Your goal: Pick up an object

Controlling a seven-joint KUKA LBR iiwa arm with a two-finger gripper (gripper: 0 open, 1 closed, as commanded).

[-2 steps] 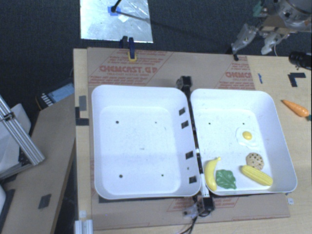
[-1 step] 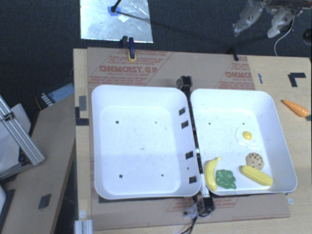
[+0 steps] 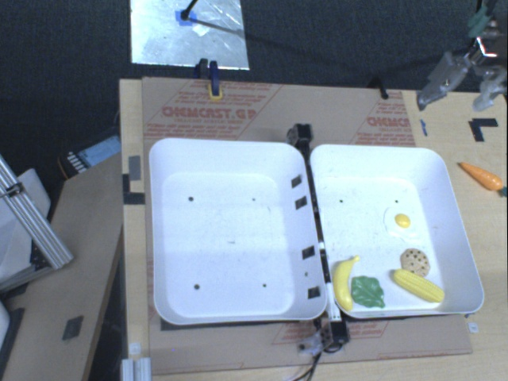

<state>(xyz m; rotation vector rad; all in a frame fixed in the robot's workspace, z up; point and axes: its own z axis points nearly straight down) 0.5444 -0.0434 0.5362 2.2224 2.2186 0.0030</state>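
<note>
1. Two shallow white bins sit side by side on the bench: the left bin and the right bin.
2. The right bin carries five things, all in its near half.
3. One banana lies by the near left corner, close against the left wall.
4. One green leafy piece sits just beside the banana, touching it on its right.
5. One corn cob lies tilted near the near right corner.
6. One round cookie sits just behind the corn cob, touching or nearly touching it.
7. One fried egg, white with a yellow yolk, lies toward the right wall, about midway along it, apart from the others.
8. One orange carrot lies on the bench outside the right bin, beyond its right wall.
9. The gripper hangs above the bench past the far right corner of the right bin, well apart from every object; nothing is between its fingers, and whether they are spread or closed I cannot tell.
</note>
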